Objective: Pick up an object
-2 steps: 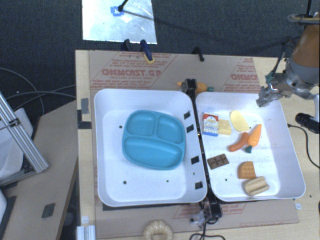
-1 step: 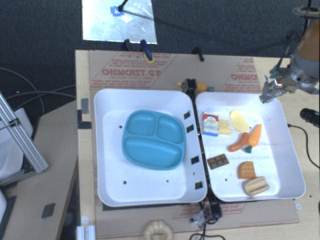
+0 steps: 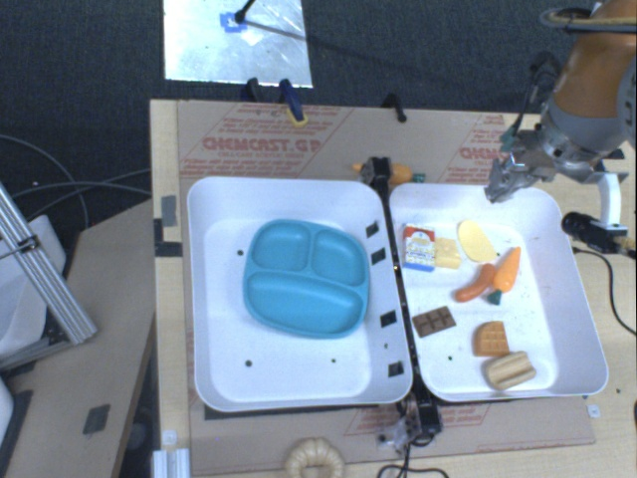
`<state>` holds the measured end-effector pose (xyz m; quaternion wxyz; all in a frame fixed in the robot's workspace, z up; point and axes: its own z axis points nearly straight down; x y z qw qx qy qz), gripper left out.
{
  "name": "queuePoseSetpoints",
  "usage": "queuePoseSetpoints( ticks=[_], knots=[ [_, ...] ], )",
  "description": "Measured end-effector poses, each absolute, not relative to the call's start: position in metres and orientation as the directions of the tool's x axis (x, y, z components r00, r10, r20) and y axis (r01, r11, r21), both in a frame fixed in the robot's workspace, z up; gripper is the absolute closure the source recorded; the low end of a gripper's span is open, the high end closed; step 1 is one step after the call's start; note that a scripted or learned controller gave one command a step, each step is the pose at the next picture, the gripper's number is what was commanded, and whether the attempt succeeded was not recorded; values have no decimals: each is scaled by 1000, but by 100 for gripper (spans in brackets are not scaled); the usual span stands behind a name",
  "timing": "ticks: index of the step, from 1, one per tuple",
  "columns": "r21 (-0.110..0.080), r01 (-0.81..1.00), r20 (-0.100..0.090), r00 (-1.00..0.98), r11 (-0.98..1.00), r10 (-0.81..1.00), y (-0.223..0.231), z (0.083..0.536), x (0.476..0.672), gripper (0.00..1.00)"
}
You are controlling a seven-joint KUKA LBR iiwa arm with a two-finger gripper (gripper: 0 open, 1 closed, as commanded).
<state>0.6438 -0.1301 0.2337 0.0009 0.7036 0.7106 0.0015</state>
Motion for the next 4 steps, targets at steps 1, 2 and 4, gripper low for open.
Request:
queuePoseSetpoints(
  ticks=[1, 2, 4],
  knots=[
    [1, 1000, 0, -8, 8, 1000, -88, 234, 631, 100],
    [1, 1000, 2, -10, 10, 1000, -26, 234, 626, 100],
    [0, 1000, 0, -6, 6, 1000, 31, 216, 603, 100]
  ],
)
